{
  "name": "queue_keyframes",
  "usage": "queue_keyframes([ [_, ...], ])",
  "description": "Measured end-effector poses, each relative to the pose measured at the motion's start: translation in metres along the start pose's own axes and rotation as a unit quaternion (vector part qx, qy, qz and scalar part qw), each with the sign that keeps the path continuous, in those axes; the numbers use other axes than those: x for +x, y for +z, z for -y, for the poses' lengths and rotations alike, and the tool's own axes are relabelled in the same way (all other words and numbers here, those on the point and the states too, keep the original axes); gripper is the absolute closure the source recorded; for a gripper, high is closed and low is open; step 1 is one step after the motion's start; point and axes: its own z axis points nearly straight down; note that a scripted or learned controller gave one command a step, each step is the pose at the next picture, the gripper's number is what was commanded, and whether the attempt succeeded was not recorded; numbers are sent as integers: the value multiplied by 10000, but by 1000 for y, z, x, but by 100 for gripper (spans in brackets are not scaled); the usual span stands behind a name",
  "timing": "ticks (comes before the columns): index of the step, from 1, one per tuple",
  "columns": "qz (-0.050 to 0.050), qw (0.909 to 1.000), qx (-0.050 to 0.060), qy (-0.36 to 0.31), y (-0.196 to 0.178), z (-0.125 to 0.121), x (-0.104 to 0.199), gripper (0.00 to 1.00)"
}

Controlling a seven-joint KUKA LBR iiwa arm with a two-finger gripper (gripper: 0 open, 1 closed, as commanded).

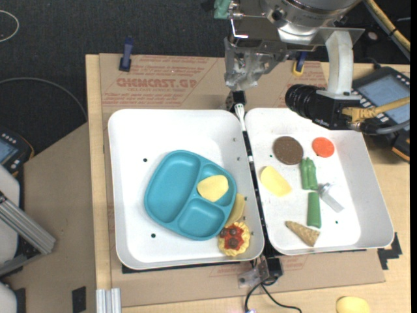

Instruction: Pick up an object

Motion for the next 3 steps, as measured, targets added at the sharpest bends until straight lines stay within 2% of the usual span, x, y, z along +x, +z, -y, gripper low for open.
queue_keyframes([
  [1,-2,10000,6,-11,1,-3,49,100],
  [2,43,9999,110,20,236,32,46,100],
  [3,-26,10000,-71,44,75,29,-7,100],
])
